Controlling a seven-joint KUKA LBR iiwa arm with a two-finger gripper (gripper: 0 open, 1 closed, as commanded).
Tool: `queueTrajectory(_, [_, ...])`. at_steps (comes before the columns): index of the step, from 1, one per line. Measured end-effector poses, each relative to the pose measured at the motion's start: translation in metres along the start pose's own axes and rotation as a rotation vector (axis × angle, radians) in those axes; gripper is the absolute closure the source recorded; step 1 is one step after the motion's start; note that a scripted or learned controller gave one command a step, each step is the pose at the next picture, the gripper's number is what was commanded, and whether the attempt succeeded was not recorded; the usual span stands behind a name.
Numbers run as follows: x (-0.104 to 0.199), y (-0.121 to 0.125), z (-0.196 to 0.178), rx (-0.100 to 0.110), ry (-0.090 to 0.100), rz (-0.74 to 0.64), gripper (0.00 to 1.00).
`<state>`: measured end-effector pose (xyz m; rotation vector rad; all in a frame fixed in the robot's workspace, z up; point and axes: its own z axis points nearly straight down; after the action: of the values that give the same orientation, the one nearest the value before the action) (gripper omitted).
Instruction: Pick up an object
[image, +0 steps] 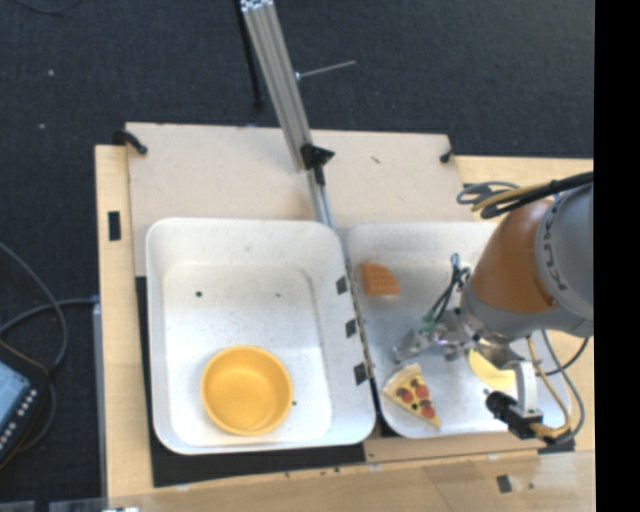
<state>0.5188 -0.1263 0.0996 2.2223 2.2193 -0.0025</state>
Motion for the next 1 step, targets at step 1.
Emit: queueTrajectory(1, [-0.0004,0.0016,-0.012,-0.005,0.002,0.004,1.0])
